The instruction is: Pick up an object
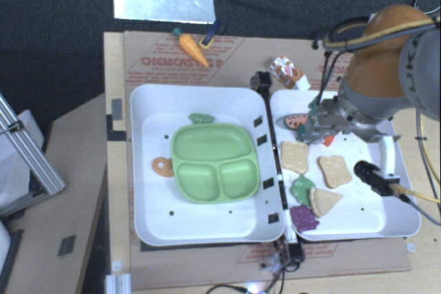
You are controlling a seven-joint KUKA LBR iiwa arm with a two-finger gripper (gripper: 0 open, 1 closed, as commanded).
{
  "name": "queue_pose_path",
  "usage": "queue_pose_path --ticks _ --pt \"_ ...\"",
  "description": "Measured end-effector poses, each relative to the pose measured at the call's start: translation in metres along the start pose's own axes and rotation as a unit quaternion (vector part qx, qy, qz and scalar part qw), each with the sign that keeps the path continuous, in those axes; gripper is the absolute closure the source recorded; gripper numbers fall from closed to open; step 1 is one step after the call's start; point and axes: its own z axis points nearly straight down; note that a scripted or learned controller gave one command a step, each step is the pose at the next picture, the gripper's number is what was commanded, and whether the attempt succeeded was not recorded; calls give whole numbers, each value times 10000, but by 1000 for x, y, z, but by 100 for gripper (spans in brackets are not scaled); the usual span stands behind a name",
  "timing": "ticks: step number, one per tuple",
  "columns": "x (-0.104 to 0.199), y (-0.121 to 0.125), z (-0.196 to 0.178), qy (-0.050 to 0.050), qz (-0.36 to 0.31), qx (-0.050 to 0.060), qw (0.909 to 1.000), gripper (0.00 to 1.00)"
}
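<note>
Above the right bin (403, 220), in the camera view, we see the gripper (318, 126) lowered over the bin's far left corner, its dark fingers lost against the wrist hardware, so we cannot tell whether they are spread or pressed together, and nothing shows between them. Just to the gripper's left lies the watermelon slice (297, 121), on the bin floor near the dividing wall, almost touching the tool; we judge it the likeliest thing to be picked. Its long axis runs roughly left to right across the view, the curved rind toward the near side, though its right end is partly hidden by the gripper. A small red piece (329, 140) sits just beside the tool on its near side, too small for us to name.

Nearer to us lie two toast slices, one (295, 156) below the watermelon slice and one (335, 171) to its right, both well apart from the tool. A cheese wedge (324, 201), a green leafy piece (302, 186) and a purple piece (304, 218) sit near the front.

The left bin (148, 213) carries a green divided plate (213, 162) and a small pretzel (163, 166).
</note>
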Motion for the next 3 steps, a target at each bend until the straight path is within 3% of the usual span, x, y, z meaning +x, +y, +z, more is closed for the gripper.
queue_pose_path --ticks 1,2,3 --pt "49 16 11 -2 3 -3 10000 100" --pt "105 12 9 6 -6 5 10000 100" --pt "138 28 4 5 5 -3 10000 100"
